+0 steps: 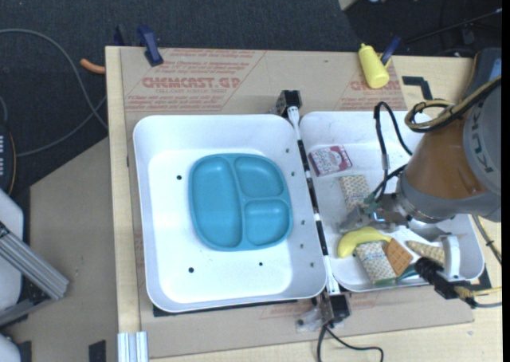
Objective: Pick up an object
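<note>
The gripper (368,213) sits low in the right bin (319,131), just above the yellow banana (360,240); whether it grips anything I cannot tell, since the wrist hides it. Snack packets (381,259) crowd the banana, and a pink-labelled packet (329,159) lies farther back. The risk is probably a glancing closure, nudging the curved banana against its neighbours. The blue tray (239,200) fills the left bin (159,209).

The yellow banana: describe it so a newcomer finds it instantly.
Look in the right-hand white bin, under the grey arm. Near that bin's lower left lies the curved yellow banana, just left of a tan wafer-like piece. It is the bin's one bright yellow, smooth, crescent-shaped item.
</note>
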Robot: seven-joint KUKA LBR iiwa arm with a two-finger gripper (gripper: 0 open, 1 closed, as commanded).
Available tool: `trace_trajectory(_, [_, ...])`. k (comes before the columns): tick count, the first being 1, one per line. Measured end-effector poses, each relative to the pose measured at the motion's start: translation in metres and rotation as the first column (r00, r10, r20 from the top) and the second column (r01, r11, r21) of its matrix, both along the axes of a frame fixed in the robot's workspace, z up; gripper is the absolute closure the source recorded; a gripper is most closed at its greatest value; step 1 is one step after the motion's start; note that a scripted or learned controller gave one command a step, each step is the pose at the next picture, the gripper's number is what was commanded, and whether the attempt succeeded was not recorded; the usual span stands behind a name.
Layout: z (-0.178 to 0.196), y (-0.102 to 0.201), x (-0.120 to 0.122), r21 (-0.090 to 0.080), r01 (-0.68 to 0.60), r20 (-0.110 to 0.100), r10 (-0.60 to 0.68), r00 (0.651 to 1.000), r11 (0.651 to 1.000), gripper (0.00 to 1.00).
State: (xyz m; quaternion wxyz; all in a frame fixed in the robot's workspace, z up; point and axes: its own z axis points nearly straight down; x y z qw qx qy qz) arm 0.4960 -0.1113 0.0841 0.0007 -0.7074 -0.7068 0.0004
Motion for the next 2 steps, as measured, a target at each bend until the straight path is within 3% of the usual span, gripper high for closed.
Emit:
trace_trajectory(1, [0.015,0.0,0.065,-0.001,-0.002,0.003,0.002,1.0,1.0,0.0])
trace_trajectory(2, [0.0,0.014,0.024,0.001,-0.001,-0.001,0.001,1.0,1.0,0.0])
